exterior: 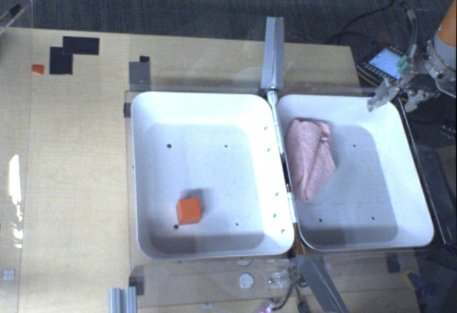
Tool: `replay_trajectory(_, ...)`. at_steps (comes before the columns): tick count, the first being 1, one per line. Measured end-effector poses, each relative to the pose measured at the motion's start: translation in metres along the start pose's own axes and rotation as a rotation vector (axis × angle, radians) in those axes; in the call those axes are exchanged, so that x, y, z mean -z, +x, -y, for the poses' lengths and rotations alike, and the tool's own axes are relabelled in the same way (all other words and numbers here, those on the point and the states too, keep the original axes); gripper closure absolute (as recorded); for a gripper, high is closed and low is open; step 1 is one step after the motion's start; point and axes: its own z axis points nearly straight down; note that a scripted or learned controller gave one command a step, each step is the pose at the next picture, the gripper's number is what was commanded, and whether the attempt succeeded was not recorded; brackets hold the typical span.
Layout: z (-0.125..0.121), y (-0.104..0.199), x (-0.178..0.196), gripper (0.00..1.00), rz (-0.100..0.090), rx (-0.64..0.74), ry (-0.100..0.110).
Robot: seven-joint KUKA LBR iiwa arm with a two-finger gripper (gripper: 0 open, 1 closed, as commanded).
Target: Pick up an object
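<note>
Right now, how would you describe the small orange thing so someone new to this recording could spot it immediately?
Start at the two white bins side by side and take the left bin, the one farther from the arm. The orange block sits on its floor toward the near left corner. It is a small hard-edged cube, alone in that bin, unlike the soft pink cloth crumpled in the right bin.

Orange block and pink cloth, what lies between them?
In the camera view, between the orange block and the pink cloth lie bare left bin floor and the bins' adjoining rims.
</note>
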Motion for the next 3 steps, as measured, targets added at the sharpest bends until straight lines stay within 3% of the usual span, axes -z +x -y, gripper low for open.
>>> replay_trajectory(1, -0.032, 0.056, -0.120, 0.00, -0.001, 0.225, -0.001)
replay_trajectory(2, 0.002, 0.111, -0.151, 0.00, 0.001, 0.258, -0.012)
replay_trajectory(3, 0.086, 0.054, -0.150, 0.00, 0.007, 0.375, -0.015)
